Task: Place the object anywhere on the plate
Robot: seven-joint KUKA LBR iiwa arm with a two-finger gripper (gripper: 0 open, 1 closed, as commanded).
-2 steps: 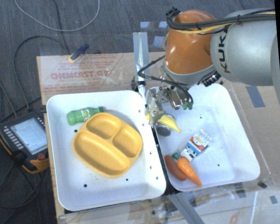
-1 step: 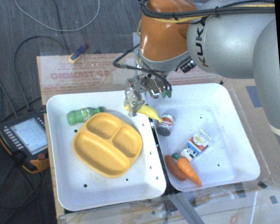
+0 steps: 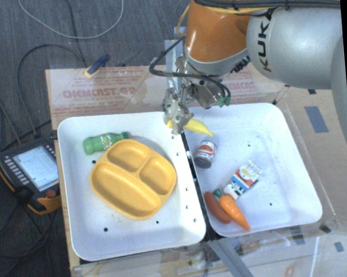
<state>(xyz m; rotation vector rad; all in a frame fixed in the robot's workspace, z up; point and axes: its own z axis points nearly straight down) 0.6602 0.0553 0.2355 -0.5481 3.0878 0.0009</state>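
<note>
A yellow three-part plate (image 3: 134, 177) lies in the left bin (image 3: 85, 233), tilted a little. My gripper (image 3: 178, 117) hangs over the top end of the divider between the two bins. Its fingers are shut on a small yellow banana-like object (image 3: 195, 127), which sticks out to the right of them, over the right bin's upper left corner. The gripper is above and to the right of the plate, about a plate's half-width from its rim. The orange band and grey arm come in from the upper right.
A green bottle (image 3: 104, 142) lies just beyond the plate's far-left rim. In the right bin (image 3: 283, 155) are a small can (image 3: 205, 154), a milk carton (image 3: 245, 179), a carrot (image 3: 235, 211) and a brown sausage-like piece (image 3: 214, 206).
</note>
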